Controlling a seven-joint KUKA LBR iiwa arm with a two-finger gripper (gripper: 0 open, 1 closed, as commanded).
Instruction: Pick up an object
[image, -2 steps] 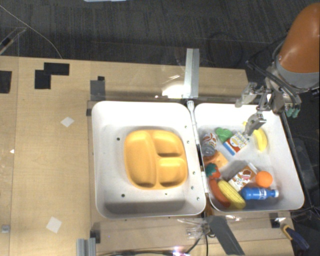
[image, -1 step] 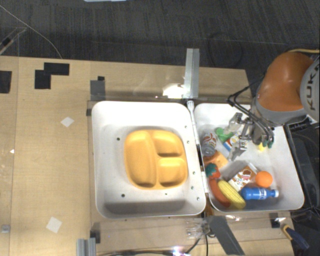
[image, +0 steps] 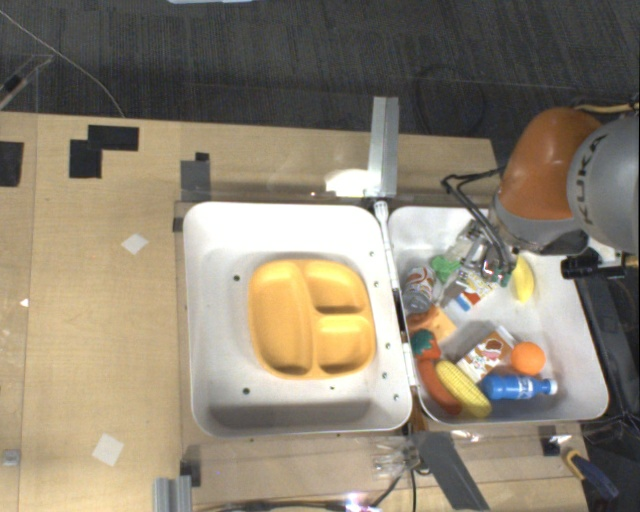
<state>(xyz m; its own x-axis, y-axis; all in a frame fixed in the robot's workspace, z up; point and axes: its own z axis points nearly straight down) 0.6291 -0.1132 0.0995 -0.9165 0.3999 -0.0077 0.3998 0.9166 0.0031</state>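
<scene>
The right bin (image: 585, 330) holds a jumble of small objects. A corn cob (image: 462, 389) and a blue bottle (image: 517, 387) lie near its front, with an orange ball (image: 528, 357) and a small printed carton (image: 482, 356) just behind them. A yellow banana-like piece (image: 523, 280) lies to the right. A silver can (image: 417, 288) and a green item (image: 444, 268) sit at the bin's left side. My gripper (image: 478, 258) hangs over the bin's back middle, just right of the green item, above a red, white and blue packet (image: 466, 292).
The left bin (image: 210, 300) carries a yellow divided plate (image: 308, 316) in its middle. A metal post (image: 383, 140) stands behind the wall between the bins. The arm's orange band (image: 545, 165) and grey body loom over the right bin's back right corner.
</scene>
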